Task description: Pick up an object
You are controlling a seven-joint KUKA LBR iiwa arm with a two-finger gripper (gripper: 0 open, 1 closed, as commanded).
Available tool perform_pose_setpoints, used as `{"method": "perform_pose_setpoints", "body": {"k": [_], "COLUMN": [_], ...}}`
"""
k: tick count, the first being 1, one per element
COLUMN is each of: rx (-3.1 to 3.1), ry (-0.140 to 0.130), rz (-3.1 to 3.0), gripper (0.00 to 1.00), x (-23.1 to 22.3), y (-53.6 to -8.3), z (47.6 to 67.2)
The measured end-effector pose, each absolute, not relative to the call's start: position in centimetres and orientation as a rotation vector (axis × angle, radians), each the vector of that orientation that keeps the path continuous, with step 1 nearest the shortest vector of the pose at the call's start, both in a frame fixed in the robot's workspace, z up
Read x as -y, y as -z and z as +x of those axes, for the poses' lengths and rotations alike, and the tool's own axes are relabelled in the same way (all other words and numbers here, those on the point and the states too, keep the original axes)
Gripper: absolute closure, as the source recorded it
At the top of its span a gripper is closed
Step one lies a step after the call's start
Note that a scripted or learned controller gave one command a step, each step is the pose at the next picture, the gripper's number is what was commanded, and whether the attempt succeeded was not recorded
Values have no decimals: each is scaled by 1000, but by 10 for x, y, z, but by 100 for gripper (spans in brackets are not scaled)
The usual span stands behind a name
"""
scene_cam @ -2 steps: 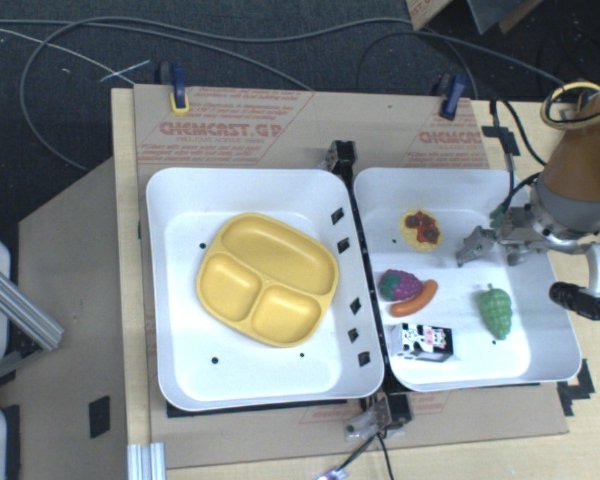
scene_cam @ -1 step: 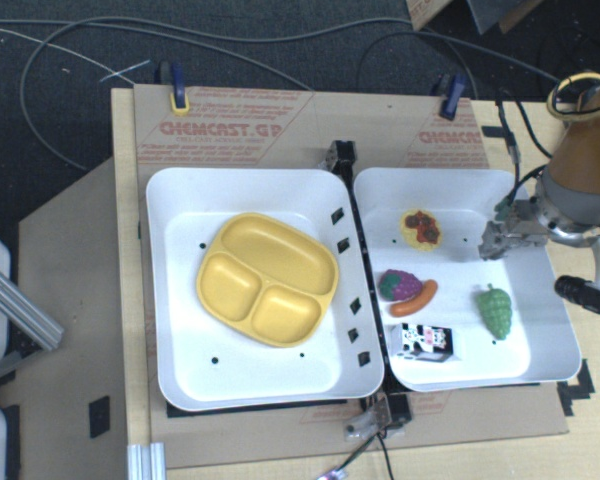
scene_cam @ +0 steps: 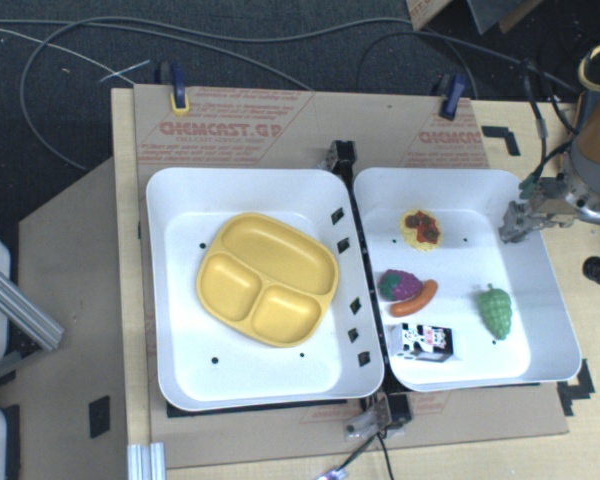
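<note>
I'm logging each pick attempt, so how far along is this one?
Nothing looks done yet. The two-finger gripper sits at the right bin's upper right rim, with nothing visible between its fingers. The green bumpy toy, the purple grapes with an orange sausage, the small pizza toy and the black-and-white card all lie in that bin. The whole pick remains.

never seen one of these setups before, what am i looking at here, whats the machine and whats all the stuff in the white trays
One camera looks down at a slant on a bench. The grey robot arm enters from the right; its gripper sits over the right edge of the right bin, holding nothing visible. The left bin holds a yellow divided plate. The right bin holds small toy foods: a pizza slice, purple grapes touching an orange sausage, a green leafy piece, and a black-and-white carton.
</note>
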State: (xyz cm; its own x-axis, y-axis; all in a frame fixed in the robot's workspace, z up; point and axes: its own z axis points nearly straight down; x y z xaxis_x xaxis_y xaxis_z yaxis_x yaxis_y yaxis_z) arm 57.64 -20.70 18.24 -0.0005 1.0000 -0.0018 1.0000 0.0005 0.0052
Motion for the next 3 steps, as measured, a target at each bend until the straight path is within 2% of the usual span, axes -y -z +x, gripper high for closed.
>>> {"method": "perform_pose_setpoints", "body": {"k": [1, 2, 3], "rx": [-2219, -2228, -2228], "ry": [-4, -5, -5], "rz": [2216, 2214, 2213], "gripper": [100, 100, 100], "x": [207, 154, 101], "y": [-220, -233, -238], "z": [578, 582, 595]}}
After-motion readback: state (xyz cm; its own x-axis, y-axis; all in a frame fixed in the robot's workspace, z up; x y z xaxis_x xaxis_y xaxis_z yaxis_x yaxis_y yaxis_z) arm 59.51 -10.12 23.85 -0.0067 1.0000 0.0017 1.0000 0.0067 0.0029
